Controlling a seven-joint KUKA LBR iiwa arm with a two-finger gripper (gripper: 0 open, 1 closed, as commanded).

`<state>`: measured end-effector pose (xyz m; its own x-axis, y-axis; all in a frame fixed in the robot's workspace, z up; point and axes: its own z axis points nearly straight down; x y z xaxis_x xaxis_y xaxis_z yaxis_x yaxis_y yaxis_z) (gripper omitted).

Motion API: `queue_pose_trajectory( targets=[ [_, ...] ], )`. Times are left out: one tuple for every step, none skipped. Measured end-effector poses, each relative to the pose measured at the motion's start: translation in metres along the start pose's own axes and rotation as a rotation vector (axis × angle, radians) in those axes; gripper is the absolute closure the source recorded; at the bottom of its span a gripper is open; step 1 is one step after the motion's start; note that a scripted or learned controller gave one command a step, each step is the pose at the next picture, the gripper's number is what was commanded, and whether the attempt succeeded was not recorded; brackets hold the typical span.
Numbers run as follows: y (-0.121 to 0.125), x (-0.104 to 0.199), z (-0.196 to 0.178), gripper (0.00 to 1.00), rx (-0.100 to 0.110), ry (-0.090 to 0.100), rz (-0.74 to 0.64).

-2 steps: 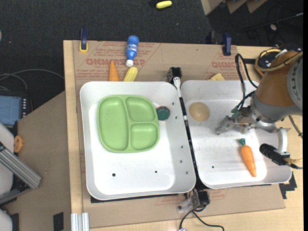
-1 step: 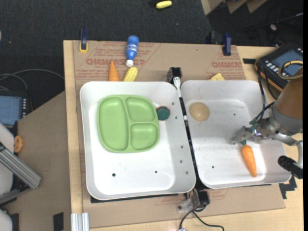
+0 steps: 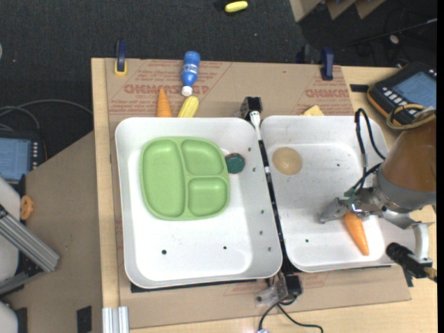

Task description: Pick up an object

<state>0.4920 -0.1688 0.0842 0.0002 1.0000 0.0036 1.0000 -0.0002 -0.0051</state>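
Note:
An orange toy carrot [image 3: 358,234] lies in the right bin [image 3: 312,255], near its front right corner, pointing toward the front. My gripper [image 3: 346,211] is low in that bin, right at the carrot's upper end, with the orange-banded arm above it at the right. A tan round piece [image 3: 286,161] rests at the back left of the same bin. In the left bin [image 3: 194,255] sit a green divided plate [image 3: 184,177] and a small teal object [image 3: 235,163] by the plate's right edge.
Behind the bins on the cardboard lie a blue and white bottle [image 3: 189,72], a second carrot [image 3: 163,104], a yellow corn piece [image 3: 189,107] and a yellow scrap [image 3: 313,111]. A control pendant [image 3: 406,96] with its cable sits at the back right.

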Motion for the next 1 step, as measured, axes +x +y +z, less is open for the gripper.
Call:
queue_pose_trajectory(
  targets=[
    [0.0023, -0.0019, -0.0107, 1.00, -0.007, -0.004, 0.002]
  ],
)
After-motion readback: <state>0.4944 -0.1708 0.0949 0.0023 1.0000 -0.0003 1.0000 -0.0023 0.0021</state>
